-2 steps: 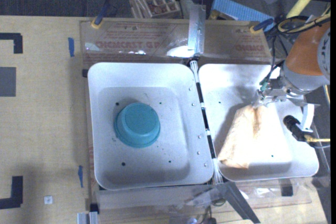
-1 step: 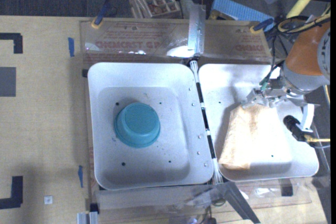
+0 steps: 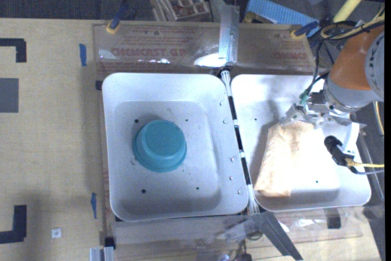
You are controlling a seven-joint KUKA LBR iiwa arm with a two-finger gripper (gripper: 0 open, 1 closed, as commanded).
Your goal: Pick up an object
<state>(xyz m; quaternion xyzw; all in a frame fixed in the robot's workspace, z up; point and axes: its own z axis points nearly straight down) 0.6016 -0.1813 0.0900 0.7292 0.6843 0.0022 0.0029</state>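
Teal round plastic bowl (image 3: 160, 144), upside down, sits mid-left of frame on the floor of the left shallow white bin (image 3: 116, 91). Tan crumpled cloth-like bag or sponge (image 3: 285, 157) lies in the right white bin (image 3: 256, 91), lower centre-right of frame, running from the bin's middle down to its lower left corner. Grey arm with orange band (image 3: 353, 67) comes in at right of frame, claw (image 3: 313, 112) low over the right bin, just above the tan object's upper edge, near or touching it. Cannot tell how the claw stands; nothing seen gripped in it. Step looks like approach or descent onto the tan object, pick not yet made. Next move likely calls for settling lower onto the tan thing, closing on a fold, then lifting straight up. Soft material may slip out. Light wood tabletop (image 3: 49, 150) fills the left of frame.
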